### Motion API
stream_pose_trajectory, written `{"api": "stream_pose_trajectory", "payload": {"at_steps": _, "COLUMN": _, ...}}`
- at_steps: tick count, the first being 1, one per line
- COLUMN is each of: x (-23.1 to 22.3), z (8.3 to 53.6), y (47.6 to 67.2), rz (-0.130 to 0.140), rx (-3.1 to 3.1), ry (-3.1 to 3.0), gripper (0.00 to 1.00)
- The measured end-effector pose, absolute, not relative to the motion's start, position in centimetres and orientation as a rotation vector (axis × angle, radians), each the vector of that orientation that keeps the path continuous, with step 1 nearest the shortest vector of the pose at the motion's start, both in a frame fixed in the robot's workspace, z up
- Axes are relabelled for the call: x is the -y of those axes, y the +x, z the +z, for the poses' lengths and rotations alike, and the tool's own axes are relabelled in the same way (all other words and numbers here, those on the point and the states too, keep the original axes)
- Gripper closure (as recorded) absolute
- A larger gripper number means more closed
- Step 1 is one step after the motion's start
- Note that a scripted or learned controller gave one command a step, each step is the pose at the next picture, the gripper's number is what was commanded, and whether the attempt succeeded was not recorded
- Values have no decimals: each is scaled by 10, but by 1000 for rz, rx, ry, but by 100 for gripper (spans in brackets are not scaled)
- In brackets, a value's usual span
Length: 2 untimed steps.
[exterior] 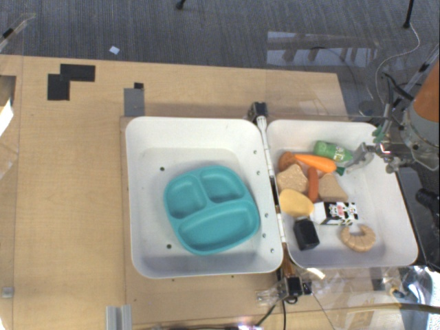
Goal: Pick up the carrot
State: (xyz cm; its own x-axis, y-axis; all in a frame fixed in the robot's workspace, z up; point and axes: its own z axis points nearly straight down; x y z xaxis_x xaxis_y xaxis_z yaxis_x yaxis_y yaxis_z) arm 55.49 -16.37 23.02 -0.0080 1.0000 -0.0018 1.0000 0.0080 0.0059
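Observation:
The carrot (316, 161) is orange and tapered. It lies near the back left of the right bin (397, 205), its tip pointing right, resting across a brown bread slice (292, 178) and an orange-red sausage (313, 184). My gripper (371, 151) hangs over the back right part of that bin, to the right of the carrot and apart from it. A green bottle (332, 150) lies between the two, just behind the carrot's tip. I see nothing held in the gripper.
The right bin also holds a second bread piece (333, 187), a yellow lump (295, 203), a black block (306, 233), a small milk carton (341, 213) and a tan ring (358, 237). A teal divided plate (212, 209) lies in the left bin (148, 184).

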Motion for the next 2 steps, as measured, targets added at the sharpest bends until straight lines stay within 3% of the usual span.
{"api": "stream_pose_trajectory", "payload": {"at_steps": 1, "x": 129, "z": 98, "y": 606, "rz": 12, "rx": -1966, "ry": 2440, "gripper": 0}}
{"api": "stream_pose_trajectory", "payload": {"at_steps": 2, "x": 108, "z": 86, "y": 633, "rz": 5, "rx": -1276, "ry": 2870, "gripper": 0}}
